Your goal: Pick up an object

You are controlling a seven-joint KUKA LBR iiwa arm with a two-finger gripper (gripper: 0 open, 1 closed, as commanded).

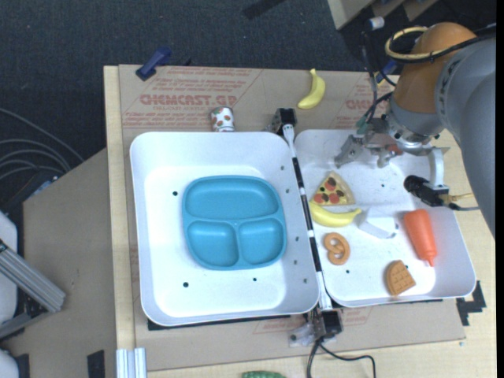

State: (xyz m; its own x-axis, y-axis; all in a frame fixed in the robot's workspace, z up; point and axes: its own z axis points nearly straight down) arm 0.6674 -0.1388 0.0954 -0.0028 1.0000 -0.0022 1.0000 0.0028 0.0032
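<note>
- The metal two-finger claw (364, 151) hung over the far part of the right-hand shallow white bin (449, 278), fingers spread apart with nothing between them.
- Near it lay a toy pizza slice (334, 190), touching a yellow toy banana (334, 216).
- A brown pretzel (337, 248), a tan waffle (399, 277) and an orange carrot (422, 235) lay nearer the front.
- The left-hand white bin (153, 164) held a blue divided plastic plate (233, 220).
</note>
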